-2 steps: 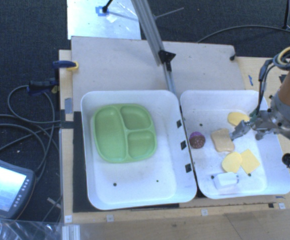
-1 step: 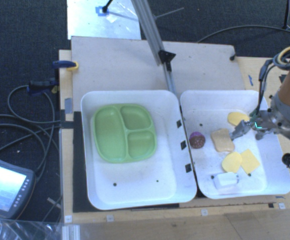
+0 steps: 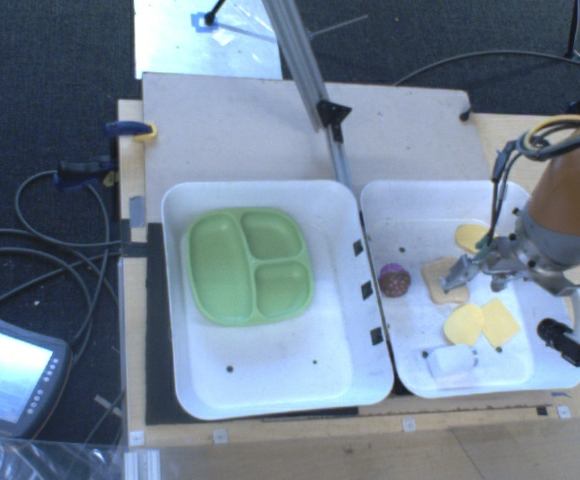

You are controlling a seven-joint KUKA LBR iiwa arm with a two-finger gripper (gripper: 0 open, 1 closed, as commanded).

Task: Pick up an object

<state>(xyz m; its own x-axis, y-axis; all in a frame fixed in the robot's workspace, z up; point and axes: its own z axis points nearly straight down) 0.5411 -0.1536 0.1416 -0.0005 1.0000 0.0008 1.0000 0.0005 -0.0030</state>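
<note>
Bench [image 3: 270, 118]: carries two shallow white bins side by side, with the arm [image 3: 570, 203] reaching in from the right.
Left bin [image 3: 200, 388]: holds a green divided plate [image 3: 250, 265] lying flat toward its far-left part; this bin plays no part in the step in hand.
Right bin [image 3: 410, 203]: holds all the small pieces, gathered in its middle and toward its right wall.
Gripper [image 3: 454, 278]: low over the middle of the right bin, tips at the tan biscuit-shaped piece [image 3: 436, 280]; whether it is spread or closed I cannot tell, and nothing can be seen held.
Likely target: the tan piece, lying flat just right of the dark round ball [image 3: 394, 280].
Other pieces: two yellow slices [image 3: 482, 323] toward the near-right part, touching each other; a yellow bit [image 3: 471, 236] toward the far wall; a pale white block [image 3: 450, 360] near the near wall.
Doing it well: judged from this, the tan piece is thin and flat, so the tips should come straight down astride its edges and close firmly before lifting.
Risk: a slanted approach could slide it or nudge the ball.
</note>
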